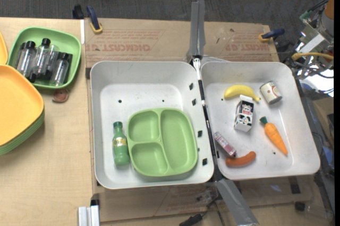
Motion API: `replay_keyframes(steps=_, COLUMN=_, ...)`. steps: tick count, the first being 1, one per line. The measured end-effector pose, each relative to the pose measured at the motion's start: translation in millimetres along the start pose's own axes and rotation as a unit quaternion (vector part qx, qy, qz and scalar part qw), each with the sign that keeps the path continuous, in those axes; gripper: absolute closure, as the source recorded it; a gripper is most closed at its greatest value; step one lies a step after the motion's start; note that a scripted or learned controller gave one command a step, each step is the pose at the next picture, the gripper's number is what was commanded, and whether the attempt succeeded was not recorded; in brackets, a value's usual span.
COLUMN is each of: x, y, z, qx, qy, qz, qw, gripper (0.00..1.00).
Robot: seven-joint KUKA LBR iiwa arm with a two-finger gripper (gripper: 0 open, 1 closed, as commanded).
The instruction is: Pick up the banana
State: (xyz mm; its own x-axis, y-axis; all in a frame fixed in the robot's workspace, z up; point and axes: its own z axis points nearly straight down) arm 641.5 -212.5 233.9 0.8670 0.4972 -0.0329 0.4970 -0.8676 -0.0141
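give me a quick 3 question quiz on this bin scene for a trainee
1. True or false: the banana lies in the right bin.
2. Which thing lies nearest the banana: A) carrot B) milk carton C) sausage
3. Fill in: the green bottle lies in the left bin, on the ____ side of the green tray as the camera sees it.

Key
1. True
2. B, the carton sits just below the banana
3. left
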Motion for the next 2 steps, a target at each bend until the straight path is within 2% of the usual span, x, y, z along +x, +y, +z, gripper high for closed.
replay_keyframes(steps=1, x=-18.0, y=1.4, z=-77.6, qx=-0.004, qy=0.016, qz=0.14, qw=0.9901, gripper=1.0)
replay_keyframes(steps=2, x=-3.9, y=8.6, z=47.4, qx=-0.005, qy=0.015, qz=0.019, qw=0.9997, gripper=1.0)
